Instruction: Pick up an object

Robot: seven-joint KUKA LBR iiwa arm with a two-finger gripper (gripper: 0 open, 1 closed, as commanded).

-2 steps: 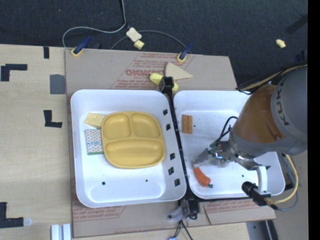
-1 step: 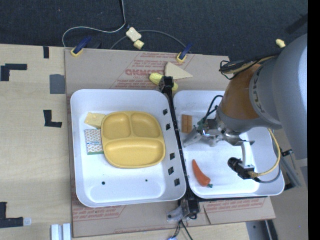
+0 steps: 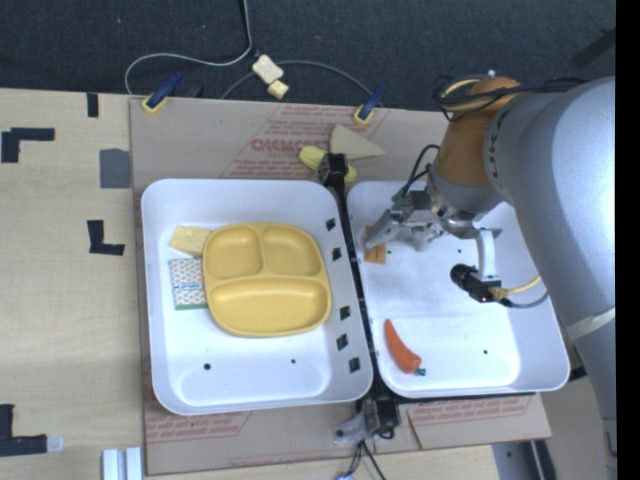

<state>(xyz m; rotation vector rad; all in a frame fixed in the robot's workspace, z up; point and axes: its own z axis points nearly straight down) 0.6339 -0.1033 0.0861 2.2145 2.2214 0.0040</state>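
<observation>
A carrot (image 3: pixel 402 347) lies at six o'clock in the right bin (image 3: pixel 500 368). Farther back, at ten o'clock, the end effector (image 3: pixel 385 236) hangs over a small brown block (image 3: pixel 375 255); its spread I cannot tell. Best to descend straight, centred on the block, clear of the bin wall.

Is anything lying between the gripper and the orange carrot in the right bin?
Nothing visible. The gripper sits near the right bin's upper left; the orange carrot lies toward the lower left, with bare white bin floor between.

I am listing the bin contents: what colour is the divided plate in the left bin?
Yellow: the camera view shows the divided plate as plain yellow, without pattern.
</observation>
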